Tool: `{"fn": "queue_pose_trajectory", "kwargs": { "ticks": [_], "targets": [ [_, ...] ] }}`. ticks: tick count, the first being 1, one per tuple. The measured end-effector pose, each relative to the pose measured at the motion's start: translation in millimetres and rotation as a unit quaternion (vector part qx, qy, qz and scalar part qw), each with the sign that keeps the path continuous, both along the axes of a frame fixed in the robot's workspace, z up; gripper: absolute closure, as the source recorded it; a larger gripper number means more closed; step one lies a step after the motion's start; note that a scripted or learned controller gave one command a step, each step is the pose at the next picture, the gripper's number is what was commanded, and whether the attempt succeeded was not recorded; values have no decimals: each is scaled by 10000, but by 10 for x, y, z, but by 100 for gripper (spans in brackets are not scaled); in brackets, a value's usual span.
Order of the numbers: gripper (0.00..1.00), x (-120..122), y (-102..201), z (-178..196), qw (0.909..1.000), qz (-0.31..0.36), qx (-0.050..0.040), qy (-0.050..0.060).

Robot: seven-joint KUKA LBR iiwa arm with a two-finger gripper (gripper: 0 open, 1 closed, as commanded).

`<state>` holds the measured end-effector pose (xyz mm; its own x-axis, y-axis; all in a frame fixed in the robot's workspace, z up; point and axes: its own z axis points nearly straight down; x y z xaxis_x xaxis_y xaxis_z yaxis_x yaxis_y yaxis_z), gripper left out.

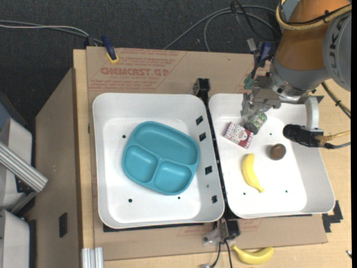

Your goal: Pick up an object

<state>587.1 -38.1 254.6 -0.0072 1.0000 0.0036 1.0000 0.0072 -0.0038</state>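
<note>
A single fixed camera looks down on the bench (139,66) from above at a slight slant. It stands far enough off to take in both white bins whole, the left bin (106,149) and the right bin (301,194) side by side, along with the bench's far edge and some dark floor beyond it. The arm (312,32) enters from the frame's right, near the bench's far right corner.

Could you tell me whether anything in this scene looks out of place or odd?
Yes: a second banana lies outside the bins, on the bench's front edge below the right bin, partly cut off by the frame. The banana in that bin lies normally.
</note>
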Motion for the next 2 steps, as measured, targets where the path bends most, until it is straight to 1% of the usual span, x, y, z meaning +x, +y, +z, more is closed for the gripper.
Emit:
{"fn": "queue_pose_trajectory", "kwargs": {
  "ticks": [1, 2],
  "targets": [
    [100, -39, 630, -90, 10000, 3, -1, -2],
    [100, -226, 1184, -248, 10000, -2, -3, 8]
  ]
}}
